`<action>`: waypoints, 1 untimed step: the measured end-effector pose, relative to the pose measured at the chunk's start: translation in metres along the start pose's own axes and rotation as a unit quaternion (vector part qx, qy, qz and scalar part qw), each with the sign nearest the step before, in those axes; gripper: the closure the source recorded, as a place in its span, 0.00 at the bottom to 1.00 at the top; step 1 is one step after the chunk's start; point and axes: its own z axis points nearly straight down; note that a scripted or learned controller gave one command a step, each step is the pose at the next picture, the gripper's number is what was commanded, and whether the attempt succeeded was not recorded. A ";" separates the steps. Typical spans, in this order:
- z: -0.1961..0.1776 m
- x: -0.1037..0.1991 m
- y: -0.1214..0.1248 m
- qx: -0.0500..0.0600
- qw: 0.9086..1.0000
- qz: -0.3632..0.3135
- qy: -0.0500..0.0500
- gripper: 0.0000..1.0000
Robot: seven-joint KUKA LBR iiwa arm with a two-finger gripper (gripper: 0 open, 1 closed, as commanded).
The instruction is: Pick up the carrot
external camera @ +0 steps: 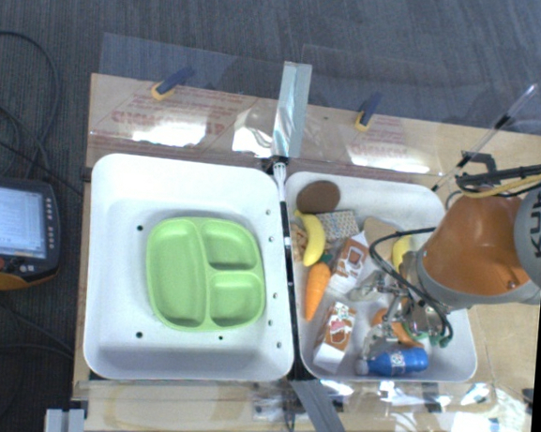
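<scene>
Bright, even light falls from overhead, and my view is fairly sharp at the middle. Glare flares white off the clear plastic sheet [259, 136] at twelve o'clock and again off the shiny fittings at five o'clock. The left bin [121, 197] is nearly washed out. Soft shadow pools under my orange band [475, 247]. The dark floor [40, 49] at nine o'clock looks grainy.
</scene>
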 end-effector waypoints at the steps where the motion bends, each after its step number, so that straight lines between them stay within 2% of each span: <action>1: -0.009 0.001 0.001 0.000 1.000 -0.001 0.005 1.00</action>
